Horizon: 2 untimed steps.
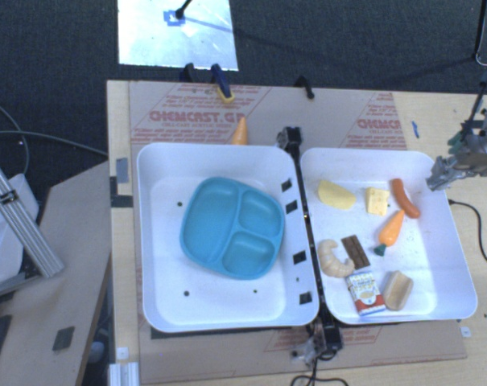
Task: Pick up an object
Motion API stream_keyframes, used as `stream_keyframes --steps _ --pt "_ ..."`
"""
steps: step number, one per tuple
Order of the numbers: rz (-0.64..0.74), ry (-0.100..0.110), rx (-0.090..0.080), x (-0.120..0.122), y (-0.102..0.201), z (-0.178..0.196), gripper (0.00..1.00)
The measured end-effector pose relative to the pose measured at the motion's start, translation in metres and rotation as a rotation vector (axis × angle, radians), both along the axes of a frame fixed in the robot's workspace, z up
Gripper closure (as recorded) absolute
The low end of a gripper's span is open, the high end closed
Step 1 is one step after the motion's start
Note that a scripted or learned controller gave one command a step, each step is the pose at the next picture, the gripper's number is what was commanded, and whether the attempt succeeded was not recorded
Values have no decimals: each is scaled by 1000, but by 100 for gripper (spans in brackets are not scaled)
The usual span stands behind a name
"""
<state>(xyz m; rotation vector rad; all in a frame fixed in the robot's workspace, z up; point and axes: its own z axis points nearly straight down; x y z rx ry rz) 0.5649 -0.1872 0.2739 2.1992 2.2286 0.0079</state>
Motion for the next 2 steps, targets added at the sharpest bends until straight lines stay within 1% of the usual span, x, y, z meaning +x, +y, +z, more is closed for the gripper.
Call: stream_keyframes --steps 1,2 --pt "4 -4 -1 1 0 11 100" --pt "-17 15 5 -75 -14 -10 100"
